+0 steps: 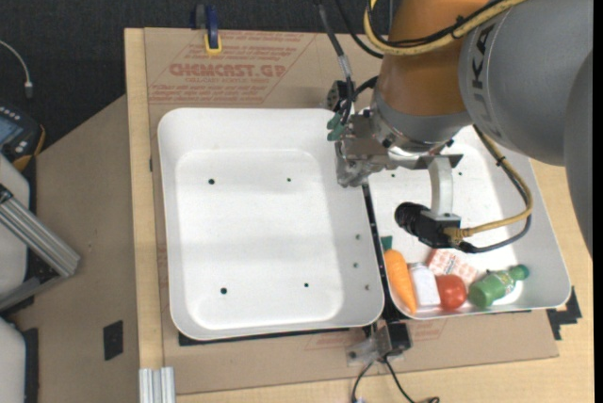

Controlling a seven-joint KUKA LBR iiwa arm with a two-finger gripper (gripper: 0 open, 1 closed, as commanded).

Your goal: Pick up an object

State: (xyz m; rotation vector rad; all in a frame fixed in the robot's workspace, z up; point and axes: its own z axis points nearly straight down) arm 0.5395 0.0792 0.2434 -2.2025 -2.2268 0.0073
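orange carrot [399,280] lies at the near inner corner of the right bin [482,203] and seems light, stiff and a bit slippery, so i would take it across its thick part; whether the gripper [358,164] is wide or narrow i cannot tell.

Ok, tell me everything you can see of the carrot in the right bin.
The carrot is orange, smooth and plastic-looking, likely a toy, long and slightly tapered. It lies flat along the left wall of the right bin, near its front corner, with a small white packet against its right side.
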